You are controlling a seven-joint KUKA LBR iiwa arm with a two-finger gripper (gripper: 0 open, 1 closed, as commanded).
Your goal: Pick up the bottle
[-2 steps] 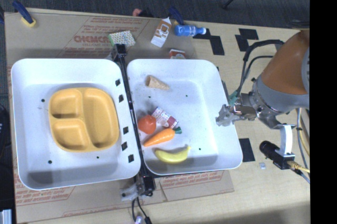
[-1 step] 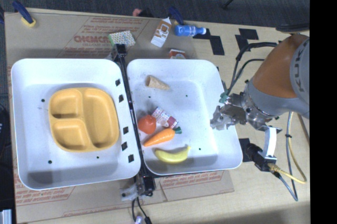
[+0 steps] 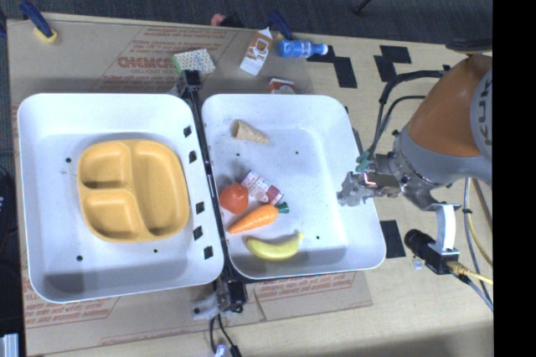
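End effector [image 3: 356,186] parked at right bin's [image 3: 327,108] right rim; small blue plastic bottle [image 3: 300,49] lies on its side outside the bins, on the worktop [image 3: 109,54] past the far edge.

Bottle isn't in either bin, so the reach prob. has to go over the rim, well apart from where the arm sits now. Right bin holds an orange carrot [image 3: 254,218], yellow banana [image 3: 274,246], red tomato [image 3: 234,198], small red-white packet [image 3: 262,188] & a tan wedge [image 3: 249,131]; left bin holds a yellow divided plate [image 3: 134,188]. End effector is small & blurred w/ cables around it: can't tell if spread or pressed together; nothing seen between its tips.
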